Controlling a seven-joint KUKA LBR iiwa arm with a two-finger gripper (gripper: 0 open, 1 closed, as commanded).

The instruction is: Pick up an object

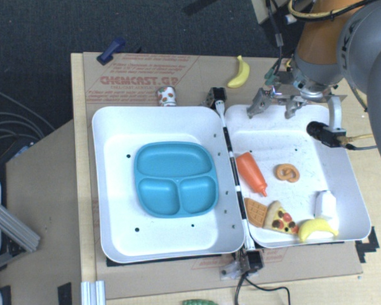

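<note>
Camera view: gripper (pixel 277 104) at top edge of right bin (pixel 343 170), fingers (pixel 259 101) spread apart, nothing between them. In right bin: orange bottle (pixel 251 173) along left wall, pretzel (pixel 286 173) mid-bin, waffle (pixel 256 211) and pizza slice (pixel 280 218) near front, banana (pixel 315 229) at front right corner, white block (pixel 325 203) just above it. Blue divided plate (pixel 176 178) in left bin (pixel 114 189). Second banana (pixel 239 74) on bench behind bins.
</note>
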